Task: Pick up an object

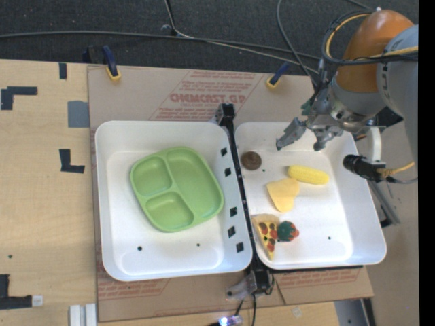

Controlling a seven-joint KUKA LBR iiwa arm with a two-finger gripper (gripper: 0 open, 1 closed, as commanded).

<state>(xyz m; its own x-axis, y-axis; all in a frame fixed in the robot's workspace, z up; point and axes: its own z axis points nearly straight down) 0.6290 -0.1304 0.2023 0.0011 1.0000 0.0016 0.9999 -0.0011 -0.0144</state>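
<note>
Cardboard sheet (204, 94): red print, unreadable | right bin (353, 236): corn cob (308, 175) | tool (302, 138): spread wide, nothing held

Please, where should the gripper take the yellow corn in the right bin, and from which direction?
Probably across the middle of the corn, coming straight down from above. It lies flat and long, left to right in the view, so fingers should close across its narrow width. The cheese wedge sits close below, so the upper side has more free room.

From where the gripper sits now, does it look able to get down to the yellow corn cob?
Probably yes: the gripper hangs open over the right bin, the corn cob lies just below it, uncovered.
</note>
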